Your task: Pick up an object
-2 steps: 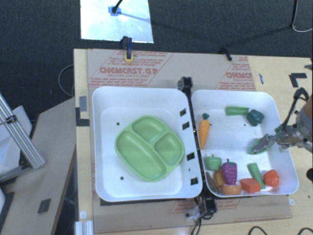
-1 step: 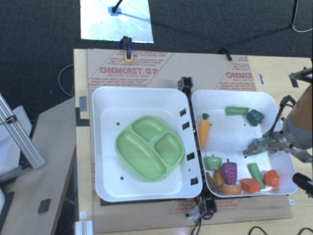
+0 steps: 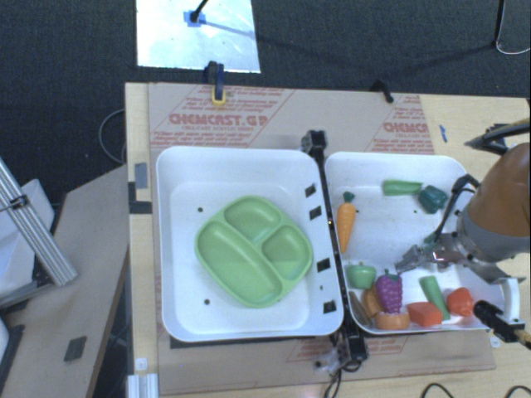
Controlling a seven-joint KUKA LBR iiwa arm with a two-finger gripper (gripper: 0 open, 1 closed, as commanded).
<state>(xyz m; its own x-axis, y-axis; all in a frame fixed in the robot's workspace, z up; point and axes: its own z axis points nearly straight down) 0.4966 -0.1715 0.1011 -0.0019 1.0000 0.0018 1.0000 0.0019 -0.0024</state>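
I am reaching in over the right bin (image 3: 365, 166) from the right side, with my gripper (image 3: 412, 261) hanging low above the bin floor, just beside the cluster of toy food in the near corner. Nothing is sitting between my fingertips that I can make out, so I am not counting anything as picked; the metal parts at my wrist are blurring together and I cannot tell how the hand itself stands. The candidates are all lying in the bin: the purple grape bunch (image 3: 388, 293) just below my gripper, a green pepper (image 3: 362, 275) to its left, a red piece (image 3: 425, 313) and an orange slice (image 3: 391, 322) along the near wall, a green pod (image 3: 433, 293) and a tomato (image 3: 460, 302) under my wrist. The carrot (image 3: 345, 224) is lying against the divider side, well apart from me, and a green cucumber (image 3: 401, 187) with a teal piece (image 3: 432, 197) is resting near the far wall. The left bin (image 3: 178, 222) is holding the green divided plate (image 3: 254, 251). As I am judging it, the approach is mostly made, while closing on an object and lifting it clear remain to be done.
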